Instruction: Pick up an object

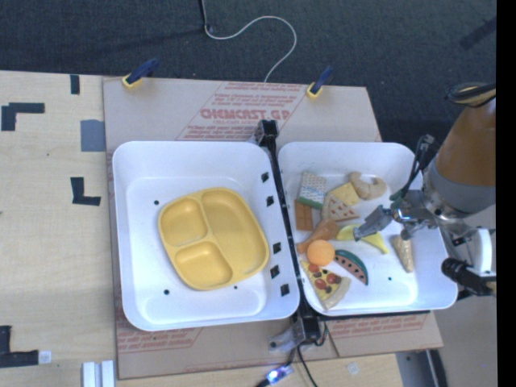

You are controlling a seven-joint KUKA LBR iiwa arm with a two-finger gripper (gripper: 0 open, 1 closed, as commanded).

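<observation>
While the gripper [377,222] hangs low over the banana [363,237] in the right bin [403,298], finger state indiscernible; nothing visibly grasped, 0 lifted.

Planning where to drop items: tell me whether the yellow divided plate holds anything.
Empty. The yellow three-compartment plastic plate lies flat in the left white bin, and all three compartments show bare yellow.

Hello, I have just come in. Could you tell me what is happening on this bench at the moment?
A grey robot arm reaches from the right into the right bin, which holds toy food: an orange ball, a pizza slice, a watermelon slice and a banana. Its gripper is low by the banana. The left bin holds a yellow divided plate.
</observation>
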